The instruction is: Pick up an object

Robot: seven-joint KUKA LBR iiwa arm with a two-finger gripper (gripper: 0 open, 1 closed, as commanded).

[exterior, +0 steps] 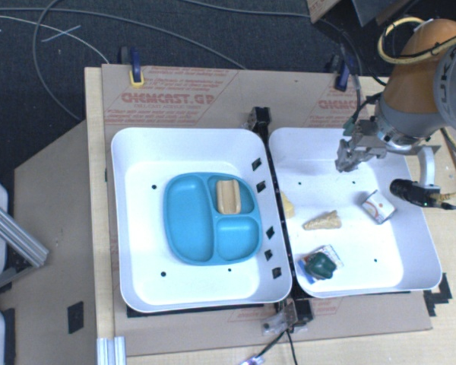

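Note:
My gripper [353, 158] hangs over the far part of the right bin [410, 265], pointing down, with nothing visible between its fingers. In that bin lie a tan wedge-shaped piece [322, 220], a small white block with a red mark [377, 206], a green object in a clear wrapper [319, 264] and a pale yellow piece [286, 204] against the left wall. The white block is the nearest of these to the gripper, a short way toward the front right of it.
The left bin [137, 173] holds a blue divided plate [185, 219] with a tan bread-like piece [228, 195] in its far right compartment. A row of black clips runs along the divider [267, 204] between the bins. Cables lie beyond the bench.

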